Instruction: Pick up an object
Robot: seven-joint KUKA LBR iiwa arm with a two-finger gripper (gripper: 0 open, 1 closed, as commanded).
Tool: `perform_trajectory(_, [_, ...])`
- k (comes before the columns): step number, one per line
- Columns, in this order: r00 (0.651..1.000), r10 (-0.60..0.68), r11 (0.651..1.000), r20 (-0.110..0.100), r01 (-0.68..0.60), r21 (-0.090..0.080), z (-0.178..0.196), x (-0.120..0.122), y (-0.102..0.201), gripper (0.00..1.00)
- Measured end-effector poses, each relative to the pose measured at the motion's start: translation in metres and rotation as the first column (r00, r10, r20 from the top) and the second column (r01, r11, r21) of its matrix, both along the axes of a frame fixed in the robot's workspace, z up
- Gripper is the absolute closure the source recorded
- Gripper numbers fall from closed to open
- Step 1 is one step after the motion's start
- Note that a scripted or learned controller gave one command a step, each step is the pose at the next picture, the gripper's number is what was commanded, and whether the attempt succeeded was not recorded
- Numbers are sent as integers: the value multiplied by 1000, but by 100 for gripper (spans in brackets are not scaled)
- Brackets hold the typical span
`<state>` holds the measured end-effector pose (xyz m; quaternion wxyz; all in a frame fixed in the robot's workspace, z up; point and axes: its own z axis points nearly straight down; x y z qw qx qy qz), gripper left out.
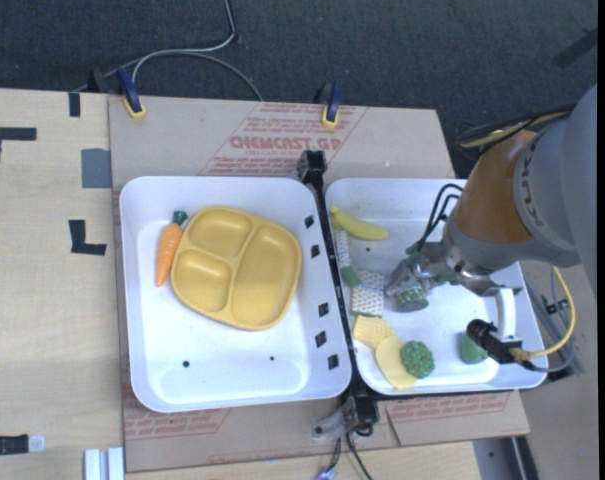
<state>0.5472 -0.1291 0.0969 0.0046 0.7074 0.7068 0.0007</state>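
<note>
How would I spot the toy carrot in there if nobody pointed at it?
Look at the left white bin, the one with the big yellow divided plate in it. The carrot lies against that plate's left edge, near the bin's upper left corner. It is the one orange thing in either bin, slim and tapered, with a small green top.

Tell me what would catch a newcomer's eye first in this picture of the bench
First, the big yellow divided plate in the left bin, with an orange toy carrot lying just off its left edge. Next, the grey arm with its orange band reaching in from the right, its tool low over the right bin amid small play food: a yellow banana near the divider and a green broccoli at the front.
</note>
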Motion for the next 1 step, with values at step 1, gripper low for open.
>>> perform_trajectory(1, [1000, 4, 1000, -7, -4, 6, 88, 34, 58, 100])
